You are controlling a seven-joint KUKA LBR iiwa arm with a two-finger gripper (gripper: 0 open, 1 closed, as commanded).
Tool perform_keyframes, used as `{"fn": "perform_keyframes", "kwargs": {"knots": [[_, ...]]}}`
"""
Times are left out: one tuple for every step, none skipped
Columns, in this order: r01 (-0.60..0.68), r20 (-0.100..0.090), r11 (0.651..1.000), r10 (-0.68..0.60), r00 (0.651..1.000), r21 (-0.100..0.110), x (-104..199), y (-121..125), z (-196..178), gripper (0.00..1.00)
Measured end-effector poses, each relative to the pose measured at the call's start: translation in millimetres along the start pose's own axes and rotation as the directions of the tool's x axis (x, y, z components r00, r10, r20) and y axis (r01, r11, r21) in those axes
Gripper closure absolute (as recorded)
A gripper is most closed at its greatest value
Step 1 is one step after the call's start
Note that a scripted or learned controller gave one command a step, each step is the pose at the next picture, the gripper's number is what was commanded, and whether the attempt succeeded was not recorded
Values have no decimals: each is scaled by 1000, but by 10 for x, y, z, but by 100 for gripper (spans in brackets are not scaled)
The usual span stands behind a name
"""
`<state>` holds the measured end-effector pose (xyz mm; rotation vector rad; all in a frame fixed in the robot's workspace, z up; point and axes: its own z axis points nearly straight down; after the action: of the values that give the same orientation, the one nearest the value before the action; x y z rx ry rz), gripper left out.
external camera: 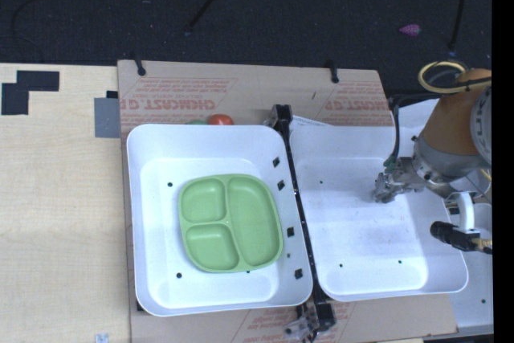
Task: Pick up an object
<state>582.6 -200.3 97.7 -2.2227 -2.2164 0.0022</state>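
Inside the left bin (152,165), flat on its floor and a little toward the near wall, lies the plate (230,222), a pale green one with three compartments. It looks like the only thing within reach to pick, so I take it as the task's object. It lies open side up, nothing on it, and its rim does not touch any wall of the bin, which leaves room for fingers to come to an edge.

Behind that bin, on the cardboard (241,92), a small red thing (220,120) peeks over the far wall, perhaps a tomato; it is outside the bin and mostly hidden.

Over the right bin (377,285), near its right side, hangs the gripper (391,187), well apart from the plate, with the black divider (293,205) between the two bins lying between them. The arm (454,132) comes in from the right, so it stands over the nearer bin. Nothing is between the fingers, but whether they are apart or together is too small and dark to tell.

In my judgement the pick has not started. The next move would need a long reach over the divider, and a shallow flat plate gives little to grip: only the thin rim, so a slip is likely.
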Motion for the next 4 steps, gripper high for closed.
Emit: {"fn": "perform_keyframes", "kwargs": {"knots": [[4,2,1000,-4,1000,-6,1,6,-638,100],[4,2,1000,-4,1000,-6,-7,13,-1171,100],[7,-2,1000,-7,1000,1,586,37,-1097,100],[6,-1,1000,-6,1000,1,1090,114,-1030,100]]}}
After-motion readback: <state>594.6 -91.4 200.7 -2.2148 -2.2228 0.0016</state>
